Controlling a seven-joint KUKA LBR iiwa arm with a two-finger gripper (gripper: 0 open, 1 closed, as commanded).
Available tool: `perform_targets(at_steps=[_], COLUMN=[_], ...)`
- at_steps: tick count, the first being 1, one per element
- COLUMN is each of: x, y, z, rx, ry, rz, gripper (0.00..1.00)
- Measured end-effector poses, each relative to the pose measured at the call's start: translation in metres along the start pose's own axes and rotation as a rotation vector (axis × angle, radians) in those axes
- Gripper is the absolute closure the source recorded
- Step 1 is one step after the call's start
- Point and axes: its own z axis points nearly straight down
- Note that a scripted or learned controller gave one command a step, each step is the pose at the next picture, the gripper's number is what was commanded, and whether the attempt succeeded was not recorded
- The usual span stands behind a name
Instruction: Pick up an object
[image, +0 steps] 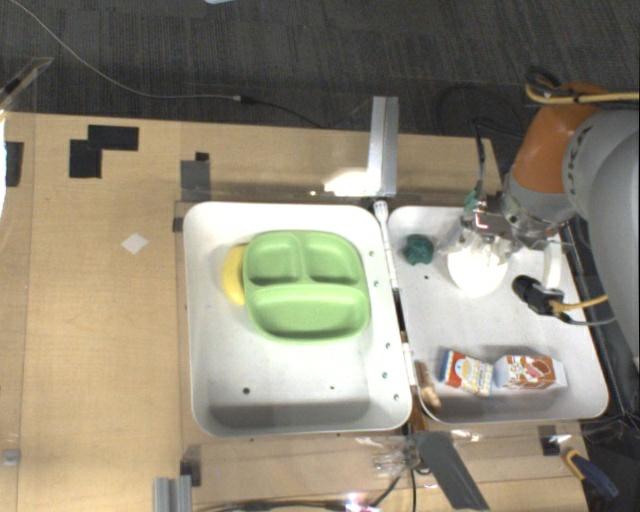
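End effector (487, 232) sits low in the right bin (580, 400), at its upper part, right over a white rounded object (474, 270), maybe a cup or bowl, that looks to be touching or just under it. Can't tell whether the end effector is wide, narrow or gripping; it blends into the white object and the wrist hardware. Just left of it, a small teal object (418, 248) lies near the bin's upper left corner, apart from the white one. A black cable or connector (535, 293) hangs just right of the white object. Along the near edge of the same bin, two small cartons (497, 372) lie side by side on their sides, well apart from the end effector. Arm (585, 160), grey with orange band, comes in from the right. Left bin (290, 400) holds a green divided tray (303, 283) with a yellow object (233, 275) tucked partly under its left edge. Both bins rest on the wooden bench (90, 320). Progress: looks like the reach is done and the pick is being tried on the white object; nothing visibly lifted, so the grasp and lift are probably still to do.
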Motion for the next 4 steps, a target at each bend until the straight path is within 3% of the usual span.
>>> perform_targets(at_steps=[1, 2, 3, 4], x=[0.012, 0.015, 0.079, 0.084], y=[0.010, 0.009, -0.002, 0.003], z=[0.004, 0.006, -0.071, -0.070], rx=[0.016, 0.011, -0.007, -0.007], ry=[-0.021, -0.029, 0.000, -0.001], rz=[-0.142, -0.209, -0.228, -0.314], gripper=[0.00, 0.00, 0.00, 0.00])
